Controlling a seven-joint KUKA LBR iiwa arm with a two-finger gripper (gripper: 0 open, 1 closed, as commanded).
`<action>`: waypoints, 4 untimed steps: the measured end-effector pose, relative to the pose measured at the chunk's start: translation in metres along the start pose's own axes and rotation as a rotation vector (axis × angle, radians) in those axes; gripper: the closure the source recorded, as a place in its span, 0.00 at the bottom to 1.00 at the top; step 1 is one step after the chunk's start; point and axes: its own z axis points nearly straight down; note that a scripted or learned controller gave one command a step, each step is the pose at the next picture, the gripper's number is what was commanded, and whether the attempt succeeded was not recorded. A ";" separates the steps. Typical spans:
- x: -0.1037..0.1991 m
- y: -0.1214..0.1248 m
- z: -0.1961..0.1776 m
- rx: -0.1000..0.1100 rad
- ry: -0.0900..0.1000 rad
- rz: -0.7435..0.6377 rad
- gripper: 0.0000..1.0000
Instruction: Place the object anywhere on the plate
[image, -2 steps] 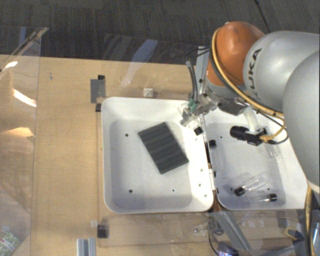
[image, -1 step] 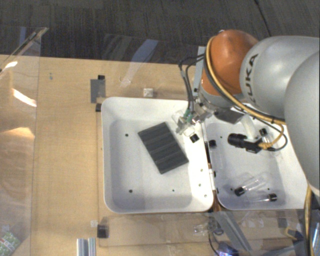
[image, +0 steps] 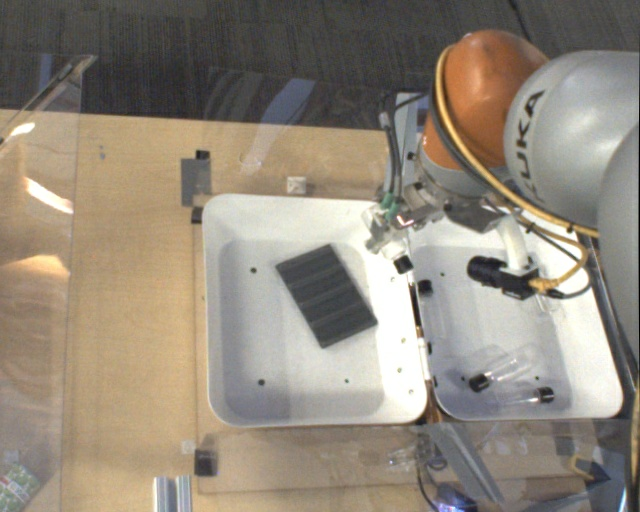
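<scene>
**Arm hanging over the bins' seam, object lying well off to the side**

Looming closest to the lens, the grey arm (image: 570, 130) with its orange band (image: 480, 70) is reaching in from the right and covering the far corner of the right bin (image: 590, 340). Beside it, the left bin (image: 212, 330) is carrying the plate (image: 326, 295), a dark ribbed slab lying flat and turned at an angle near the bin's middle. What I am taking for the object (image: 505, 372), a clear tube-like piece with dark ends, is lying in the near part of the right bin.

The pincer (image: 392, 225) is hovering at the far end of the seam between the bins. Whether it is wide or narrow I cannot tell, and I am seeing nothing gripped in it. The object is lying well apart from it, toward the near right, while the plate is sitting closer, to its near left.

As I am judging it, the pick is not yet done. Doing it well is meaning coming down square over the tube's middle and closing across its narrow width, since clear, round stock is likely to roll or slip.
</scene>
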 end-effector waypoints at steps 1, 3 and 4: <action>-0.014 -0.006 0.050 0.004 0.002 -0.095 1.00; 0.026 0.020 0.049 0.001 0.002 -0.316 1.00; 0.026 0.020 0.049 0.001 0.002 -0.316 0.00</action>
